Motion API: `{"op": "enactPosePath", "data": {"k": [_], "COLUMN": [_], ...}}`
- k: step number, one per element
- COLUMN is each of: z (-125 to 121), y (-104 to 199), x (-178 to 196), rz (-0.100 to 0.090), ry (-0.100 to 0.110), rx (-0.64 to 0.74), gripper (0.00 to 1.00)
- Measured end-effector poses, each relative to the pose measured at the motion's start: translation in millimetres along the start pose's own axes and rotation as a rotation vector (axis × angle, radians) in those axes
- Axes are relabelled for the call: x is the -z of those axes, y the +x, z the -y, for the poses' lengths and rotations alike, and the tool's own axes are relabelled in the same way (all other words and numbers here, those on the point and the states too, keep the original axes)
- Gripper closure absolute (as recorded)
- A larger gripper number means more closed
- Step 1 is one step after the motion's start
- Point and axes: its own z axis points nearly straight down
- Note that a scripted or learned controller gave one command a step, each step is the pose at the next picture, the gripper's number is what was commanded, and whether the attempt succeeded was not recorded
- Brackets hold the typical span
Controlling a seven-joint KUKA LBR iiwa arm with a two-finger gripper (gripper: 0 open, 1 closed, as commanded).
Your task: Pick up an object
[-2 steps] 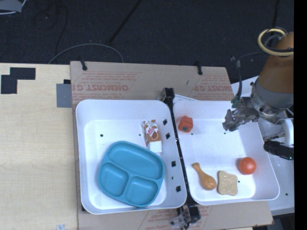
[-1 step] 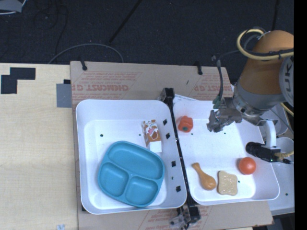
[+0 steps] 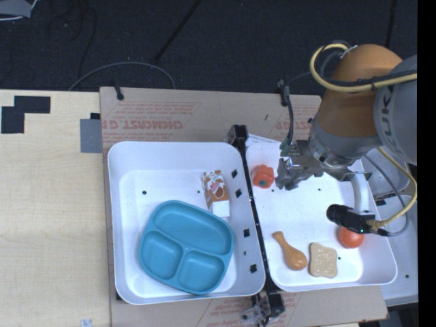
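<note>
While the arm reaches in over the right bin, its pincer hangs low near that bin's upper left corner, just beside a small orange-red toy; whether it is spread or pressed together I cannot tell. Lower in the same bin lie a tan drumstick, a slice of toast and a red tomato. On the worktop's left bin rest a blue divided plate and a small printed packet.

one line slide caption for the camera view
Pincer hovers beside small orange toy in right bin; blue tray fills left bin.
</note>
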Motion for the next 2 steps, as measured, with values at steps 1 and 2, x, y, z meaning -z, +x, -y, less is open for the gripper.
{"op": "enactPosePath", "data": {"k": [1, 2], "z": [10, 13], "y": [51, 106], "x": [-6, -7], "rz": [0.001, 0.0], "ry": [0.001, 0.0], "rx": [0.0, 0.002], "gripper": [1.0, 1.0]}}
